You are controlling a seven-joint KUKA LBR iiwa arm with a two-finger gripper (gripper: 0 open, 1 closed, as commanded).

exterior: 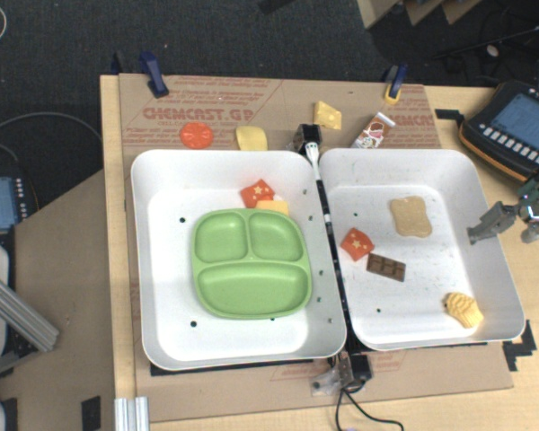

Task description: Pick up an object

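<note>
Gripper: the gripper [508, 218] sits at the right bin's [431, 162] right rim, low over the wall. Its grey fingers look spread apart with nothing between them.

Risk, approach: coming in over that rim, a finger could catch the bin wall and shove the bin instead of reaching a piece.

Risk, flat pieces: the tan toast slice [410, 216] and the brown chocolate bar [385, 267] lie flat on the floor. Fingers closing over them would likely slide off the top edges and come up empty.

Risk, crowding: the red cube with a star [357, 243] lies just beside the chocolate bar, so a finger aimed at either may land on the other and knock both away.

Risk, corner: the yellow ridged piece [463, 308] rests near the front right wall, leaving little room for a finger on that side.

Task object: none is chosen yet; the toast slice is nearest the gripper, and the cube looks easiest to pinch.

Right bin holds: toast slice, red cube, chocolate bar and yellow ridged piece, all apart from the gripper.

Left bin [157, 241] holds: a green divided plate [250, 264] with nothing in its compartments, a second red star cube [258, 192] and a yellow block [273, 207] touching the plate's far rim.

Outside the bins: small food pieces and a black object lie on the cardboard beyond the far walls.
</note>
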